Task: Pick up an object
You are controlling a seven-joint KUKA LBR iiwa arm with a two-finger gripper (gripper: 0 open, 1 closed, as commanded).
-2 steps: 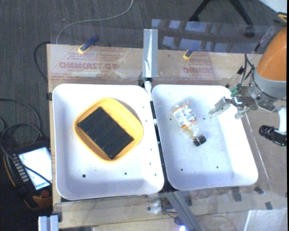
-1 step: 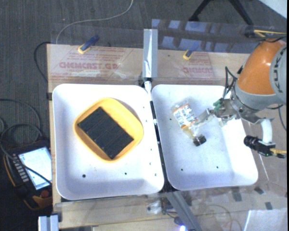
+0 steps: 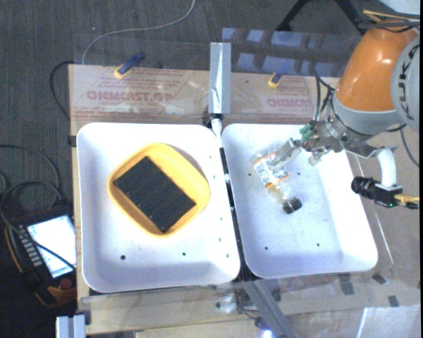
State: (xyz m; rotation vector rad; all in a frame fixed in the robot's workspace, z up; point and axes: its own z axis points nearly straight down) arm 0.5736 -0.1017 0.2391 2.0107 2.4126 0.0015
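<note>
A small clear plastic bottle [image 3: 271, 169] with an orange label and a black cap [image 3: 291, 205] lies in the right bin [image 3: 338, 238], up and left of the bin's middle. My gripper [image 3: 302, 151] hangs over the upper part of that bin, just to the right of the bottle's upper end. Its two fingers stand apart, so it is open, and nothing is between them. The left finger [image 3: 289, 148] reaches to the bottle's upper end; whether they touch I cannot tell. A yellow dish [image 3: 195, 171] holding a flat black pad [image 3: 155, 193] sits in the left bin [image 3: 106, 259].
A raised divider [image 3: 228, 189] runs between the two bins. A black fitting with a cable [image 3: 372, 186] sticks out over the right bin's right rim. A clear panel and a metal post [image 3: 219, 76] stand behind the bins.
</note>
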